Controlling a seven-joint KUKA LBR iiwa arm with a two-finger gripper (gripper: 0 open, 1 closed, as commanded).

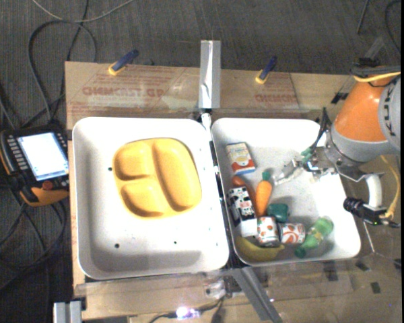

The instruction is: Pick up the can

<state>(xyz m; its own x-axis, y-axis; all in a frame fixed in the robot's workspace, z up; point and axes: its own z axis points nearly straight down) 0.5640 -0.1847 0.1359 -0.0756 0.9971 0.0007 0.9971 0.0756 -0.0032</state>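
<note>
Two cans (279, 233) lie side by side w/ long axes across the right bin (337, 200) near its front wall, just below the carrot (262, 195), below-left of the gripper (291, 170), fingers apart, gripping nothing.

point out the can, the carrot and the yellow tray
can (268, 231): camera view, middle of its side
carrot (262, 195): camera view, middle of its orange body
yellow tray (158, 176): camera view, centre ridge between compartments
</note>
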